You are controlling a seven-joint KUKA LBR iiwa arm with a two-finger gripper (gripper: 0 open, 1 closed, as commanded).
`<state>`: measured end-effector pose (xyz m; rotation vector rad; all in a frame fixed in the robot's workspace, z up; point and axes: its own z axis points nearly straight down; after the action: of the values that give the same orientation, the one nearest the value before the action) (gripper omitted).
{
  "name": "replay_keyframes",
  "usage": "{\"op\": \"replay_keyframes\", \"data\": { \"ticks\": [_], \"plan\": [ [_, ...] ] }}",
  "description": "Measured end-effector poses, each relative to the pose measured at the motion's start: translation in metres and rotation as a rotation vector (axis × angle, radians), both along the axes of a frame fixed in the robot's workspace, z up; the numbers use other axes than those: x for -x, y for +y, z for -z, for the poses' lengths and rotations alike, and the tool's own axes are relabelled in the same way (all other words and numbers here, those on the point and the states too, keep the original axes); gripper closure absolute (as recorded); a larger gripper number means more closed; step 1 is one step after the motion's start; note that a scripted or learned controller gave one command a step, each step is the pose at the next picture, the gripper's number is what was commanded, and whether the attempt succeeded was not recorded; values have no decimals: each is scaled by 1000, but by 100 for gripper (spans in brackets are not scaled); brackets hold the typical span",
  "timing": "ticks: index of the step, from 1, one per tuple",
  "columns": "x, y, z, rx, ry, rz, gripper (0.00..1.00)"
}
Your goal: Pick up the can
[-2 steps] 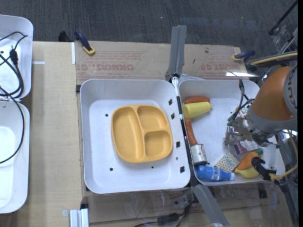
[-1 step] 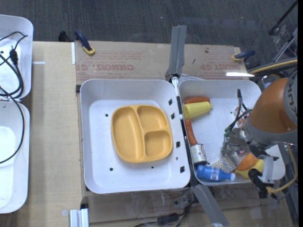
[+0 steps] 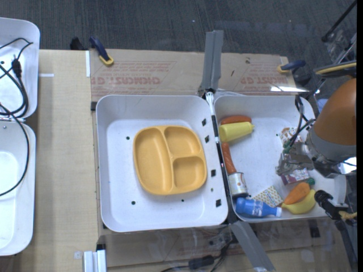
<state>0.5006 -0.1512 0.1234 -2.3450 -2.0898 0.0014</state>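
The can is small and silver with a red-brown label. It lies on its side against the left wall of the right bin, between a long orange sausage-like piece and a blue bottle. My gripper hangs low over the right part of that bin, well to the right of the can and apart from it. It is just above a dark red packet. The grey arm with its orange band covers the bin's right edge.
The right bin also holds a yellow cup, a red piece, a checkered pouch, an orange carrot and a banana. A yellow divided plate lies in the left bin.
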Motion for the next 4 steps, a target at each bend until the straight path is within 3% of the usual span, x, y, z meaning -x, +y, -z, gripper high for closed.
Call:
{"op": "replay_keyframes", "data": {
  "ticks": [1, 2, 3, 4],
  "plan": [
    [-134, 12, 31, 1, 0, -81, 0],
    [-159, 4, -25, 2, -2, 56, 0],
    [-50, -4, 3, 0, 3, 28, 0],
    [-70, 45, 24, -1, 2, -208, 0]
  ]
}}
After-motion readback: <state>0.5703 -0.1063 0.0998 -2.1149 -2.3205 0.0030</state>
